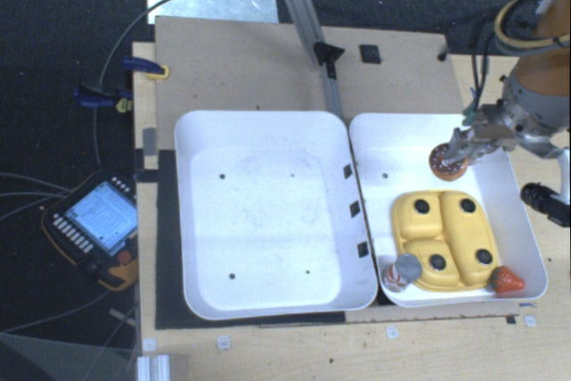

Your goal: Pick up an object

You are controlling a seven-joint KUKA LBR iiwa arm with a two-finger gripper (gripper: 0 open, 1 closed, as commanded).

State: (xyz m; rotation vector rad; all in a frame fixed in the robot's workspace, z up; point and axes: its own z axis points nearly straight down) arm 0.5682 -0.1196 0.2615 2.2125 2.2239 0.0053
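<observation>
Tool (459, 149) of the grey arm is seen lowered over a small round brown object with a pale speckled top (443, 161), near the far edge of the right-hand white bin (384, 147); whether anything is gripped cannot be told. The object is set apart from a moulded yellow plastic block with four dark holes (444, 240), which is spread across the bin's near half. A small grey-and-white piece (401, 270) is lodged at the block's near left corner, a small red piece (508, 281) at the bin's near right corner. The round object is judged light and rigid, best taken across its sides, though a curved rim may slip. The left-hand white bin (192, 192) is set alongside on the desk (241, 67).
</observation>
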